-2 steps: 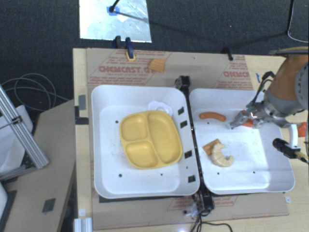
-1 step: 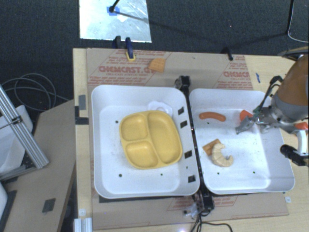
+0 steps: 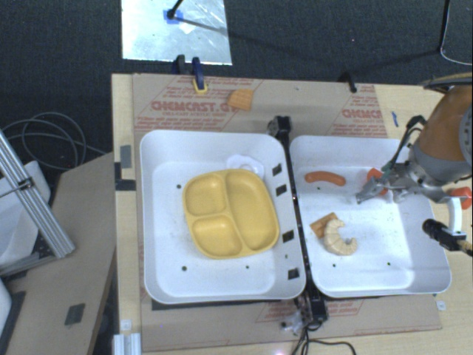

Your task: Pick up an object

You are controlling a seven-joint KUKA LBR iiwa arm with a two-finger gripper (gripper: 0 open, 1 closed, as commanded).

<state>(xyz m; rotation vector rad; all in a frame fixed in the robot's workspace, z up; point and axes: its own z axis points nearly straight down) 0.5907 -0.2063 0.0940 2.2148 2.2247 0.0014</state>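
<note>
In the right bin (image 3: 421, 272) lie an orange-red sausage (image 3: 325, 177) near the far left wall and a tan croissant-like pastry (image 3: 336, 236) closer to the front. A small red-orange piece (image 3: 375, 174) shows just behind the gripper. My gripper (image 3: 363, 196) hangs low over the middle of the right bin, pointing left, to the right of the sausage and above-right of the pastry. Nothing is seen held in it. The left bin (image 3: 159, 272) carries a yellow divided plate (image 3: 230, 213) with a white crumpled thing (image 3: 245, 163) behind it.
A tan block (image 3: 240, 98) lies on the cardboard behind the bins, near a blue and yellow clamp (image 3: 197, 74). Black clips (image 3: 287, 235) line the seam between the bins. A shiny sheet (image 3: 176, 21) lies on the floor beyond.
</note>
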